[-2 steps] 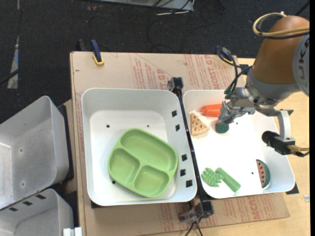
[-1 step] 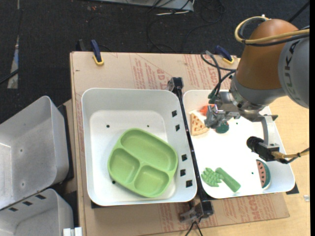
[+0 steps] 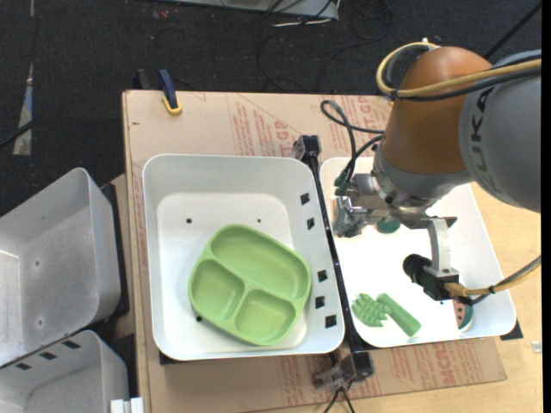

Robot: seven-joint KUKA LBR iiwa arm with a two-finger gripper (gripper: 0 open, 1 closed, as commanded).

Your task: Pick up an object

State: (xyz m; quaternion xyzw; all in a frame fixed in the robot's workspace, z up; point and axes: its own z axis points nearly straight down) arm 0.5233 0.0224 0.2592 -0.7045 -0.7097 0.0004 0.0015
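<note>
Right now the gripper (image 3: pixel 349 216) hangs low over the right bin (image 3: pixel 479 252), at that bin's far left side, close to the wall between the two bins. I cannot tell if the jaws are open or closed, and nothing shows between them.

A green toy hand (image 3: pixel 385 311) lies flat at the near side of the same bin. It is toward the near side from the gripper, and a little to the right. The two are apart, not touching. The toy is long from left to right, and its right end tips a bit nearer. Its little fingers point left and its stubby handle points right.

I think the arm has to come nearer and close across the thin handle. A small blue-green thing (image 3: pixel 389 226) peeks out just right of the gripper, partly hidden. A green plate (image 3: pixel 250 284) sits in the left bin (image 3: pixel 172 231), well away across the bench (image 3: pixel 224 119).
</note>
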